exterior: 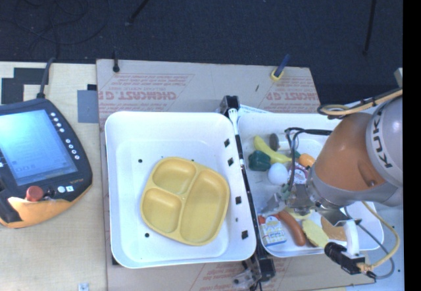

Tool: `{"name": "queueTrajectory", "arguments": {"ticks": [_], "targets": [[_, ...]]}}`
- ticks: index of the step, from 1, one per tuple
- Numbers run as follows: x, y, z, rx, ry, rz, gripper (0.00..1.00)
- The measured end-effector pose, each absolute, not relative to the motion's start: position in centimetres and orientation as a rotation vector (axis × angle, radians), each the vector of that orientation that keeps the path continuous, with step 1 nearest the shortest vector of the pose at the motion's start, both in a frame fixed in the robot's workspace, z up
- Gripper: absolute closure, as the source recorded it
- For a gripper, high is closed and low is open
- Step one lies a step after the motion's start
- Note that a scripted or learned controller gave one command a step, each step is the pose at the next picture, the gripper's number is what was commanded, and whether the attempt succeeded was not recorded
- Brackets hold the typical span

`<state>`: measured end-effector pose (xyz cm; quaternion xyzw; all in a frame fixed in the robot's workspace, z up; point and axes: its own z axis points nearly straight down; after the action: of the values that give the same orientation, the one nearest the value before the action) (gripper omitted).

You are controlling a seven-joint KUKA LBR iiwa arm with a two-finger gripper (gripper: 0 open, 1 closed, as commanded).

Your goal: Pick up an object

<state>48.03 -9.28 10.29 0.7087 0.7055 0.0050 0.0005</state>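
While pincer (pixel 287 199) grip state unreadable, red sausage (pixel 290 226) lies just below, glossy, elongated.

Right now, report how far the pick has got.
Done: the arm has reached over the right bin, gripper low among the toys. In hand: nothing visibly lifted; the sausage, yellow banana and white ball lie in the bin. Left: grasp one object and raise it. The yellow divided plate sits in the left bin.
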Motion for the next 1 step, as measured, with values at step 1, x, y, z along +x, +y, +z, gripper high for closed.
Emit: {"name": "queueTrajectory", "arguments": {"ticks": [1], "targets": [[49.70,-8.88,9.09,2.225,2.223,0.003,0.00]]}}
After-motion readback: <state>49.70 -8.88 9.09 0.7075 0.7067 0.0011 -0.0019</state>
